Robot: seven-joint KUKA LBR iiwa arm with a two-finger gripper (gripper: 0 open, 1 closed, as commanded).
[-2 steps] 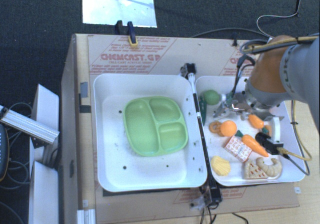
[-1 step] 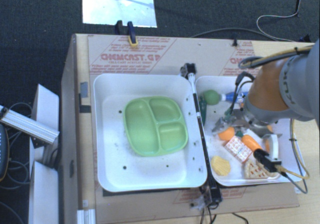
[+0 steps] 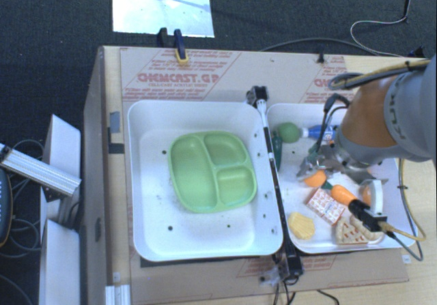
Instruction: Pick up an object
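Right under the claw [image 3: 318,164] sits a small orange toy [image 3: 315,179], the closest thing to grab. I cannot tell if the claw is open or closed. The toy looks light, hard and smooth, so it may slip; grabbing it across its middle seems best. Just past it lie a toy carrot [image 3: 341,194] and a red checked block [image 3: 326,207], crowding that side. A bit farther are a yellow piece [image 3: 301,226] and a waffle [image 3: 352,233]. Far off, the other bin [image 3: 147,181] holds a green plate [image 3: 212,170].
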